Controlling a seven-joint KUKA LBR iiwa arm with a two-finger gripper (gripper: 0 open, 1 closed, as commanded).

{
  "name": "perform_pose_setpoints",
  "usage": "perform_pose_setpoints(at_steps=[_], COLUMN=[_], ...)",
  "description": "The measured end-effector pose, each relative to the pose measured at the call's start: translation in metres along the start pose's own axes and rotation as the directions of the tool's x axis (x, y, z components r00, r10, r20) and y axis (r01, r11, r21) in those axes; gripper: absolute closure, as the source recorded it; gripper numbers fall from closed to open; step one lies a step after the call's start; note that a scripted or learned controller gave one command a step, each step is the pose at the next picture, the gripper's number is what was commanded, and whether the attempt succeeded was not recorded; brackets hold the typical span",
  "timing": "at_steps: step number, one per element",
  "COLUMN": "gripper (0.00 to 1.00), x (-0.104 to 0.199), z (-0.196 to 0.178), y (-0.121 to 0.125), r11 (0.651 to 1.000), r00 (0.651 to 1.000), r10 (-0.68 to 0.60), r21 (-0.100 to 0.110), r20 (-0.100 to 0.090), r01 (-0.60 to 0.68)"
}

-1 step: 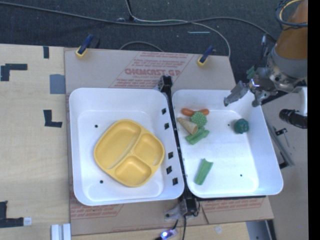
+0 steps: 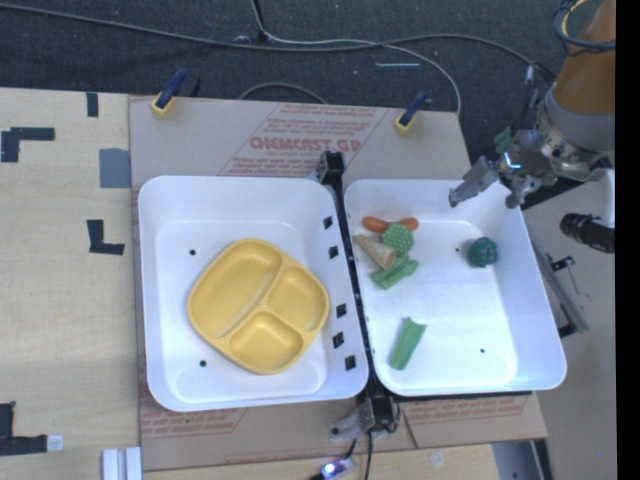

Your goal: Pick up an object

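Arm: grey body with an orange band (image 2: 590, 68), reaching in from the right and hanging over the upper right corner of the right bin.
Tool (image 2: 492, 180): two dark fingers spread apart, one finger (image 2: 468, 188) jutting left over the bin's upper right rim; nothing lies between them.
Right bin (image 2: 520, 358): shallow, white, rounded corners; holds all the small objects.
Dark green ball (image 2: 483, 252): small, knobbly, roundish lump near the right wall, just below the tool and apart from it.
Cluster by the left wall: an orange carrot-like piece (image 2: 385, 224) lying crosswise; a green bumpy piece (image 2: 398, 237) touching it from below; a tan cone (image 2: 375, 253) with its tip pointing up-left; a flat green strip (image 2: 397, 272) tilted beneath them.
Green block (image 2: 407, 343): oblong, light green, tilted, lying alone in the lower middle of the bin floor, well apart from the cluster.
Left bin (image 2: 165, 268): white, same form, touching the right bin along a black clipped seam.
Yellow tray (image 2: 258, 305): three-compartment plate, turned at a slant, resting in the middle of the left bin.
Surface (image 2: 290, 138): brown printed cardboard sheet under both bins, held by yellow-and-blue clamps (image 2: 168, 94) at its far edge.
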State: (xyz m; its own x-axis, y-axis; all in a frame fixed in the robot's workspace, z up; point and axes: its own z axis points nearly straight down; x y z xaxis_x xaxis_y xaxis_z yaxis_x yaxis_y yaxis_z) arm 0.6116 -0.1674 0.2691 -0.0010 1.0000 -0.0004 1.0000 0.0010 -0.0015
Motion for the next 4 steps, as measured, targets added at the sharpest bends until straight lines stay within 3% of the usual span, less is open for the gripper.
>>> perform_pose_setpoints(at_steps=[3,4], gripper=[0.0,1.0], x=[-0.016,-0.015], z=[0.163,0.15], y=[-0.015,-0.014], r11=[1.0,1.0], r00=[1.0,1.0], r10=[0.001,0.0], r21=[0.004,0.001], r20=[0.0,0.0], r01=[-0.001,0.0])
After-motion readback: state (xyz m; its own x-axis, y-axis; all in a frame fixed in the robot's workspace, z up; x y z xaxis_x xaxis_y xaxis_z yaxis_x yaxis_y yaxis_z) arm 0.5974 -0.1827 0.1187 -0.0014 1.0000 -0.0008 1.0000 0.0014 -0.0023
